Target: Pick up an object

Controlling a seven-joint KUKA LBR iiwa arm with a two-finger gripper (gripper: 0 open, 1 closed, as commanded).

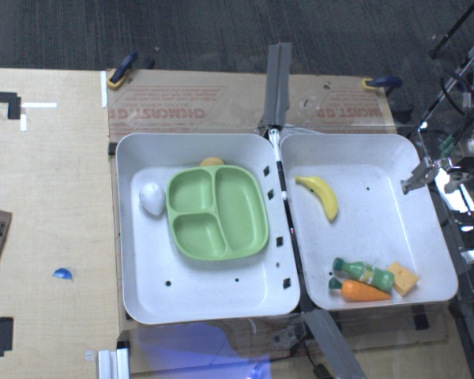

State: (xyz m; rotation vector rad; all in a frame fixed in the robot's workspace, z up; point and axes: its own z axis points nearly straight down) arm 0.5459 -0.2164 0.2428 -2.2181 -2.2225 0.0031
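Camera view: two shallow white bins are seen side by side on the surface, meeting along a central seam. The left bin (142,290) holds a green divided tray (218,212) near its middle, its three compartments bare; a small white rounded object (152,198) lies touching the tray's left edge, and a sliver of something yellow-orange (212,163) shows just beyond the tray's far rim, mostly hidden.

The right bin (379,235) holds a banana (319,195) lying alone in its upper left part, well apart from the rest. In the near right corner a green bottle (362,272), an orange carrot-shaped item (363,292) and a yellow-orange wedge (403,278) are crowded together, touching, probably because they have slid against the bin's wall.

The gripper (423,177) is seen at the right bin's right rim, above the wall and not over any object. Whether the jaws are parted or closed cannot be told; nothing is seen between them. As a judgement, the isolated banana would be the easiest candidate, since the clustered items leave little room for the jaws.
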